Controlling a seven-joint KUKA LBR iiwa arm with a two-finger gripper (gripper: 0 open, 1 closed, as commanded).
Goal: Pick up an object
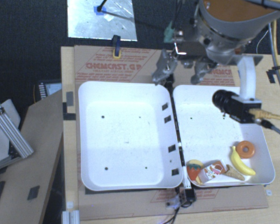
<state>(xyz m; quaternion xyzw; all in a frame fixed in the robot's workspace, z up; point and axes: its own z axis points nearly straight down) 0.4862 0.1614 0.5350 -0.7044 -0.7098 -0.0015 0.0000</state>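
Yellow banana (241, 162), orange donut (245, 149), white bins (126, 101), grey-and-orange arm (233, 8)

Grey arm (224, 36) — orange band, yellow cables

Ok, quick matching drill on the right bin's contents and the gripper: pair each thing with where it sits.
Things:
1. banana
2. orange ring
3. red-and-white packet
4. gripper

Places:
A. over the bins' far edge
B. just beyond the banana's far end
C. by the right bin's near wall, left of the banana
D. near right corner of the right bin

Pairs: 1-D, 2-B, 3-C, 4-A
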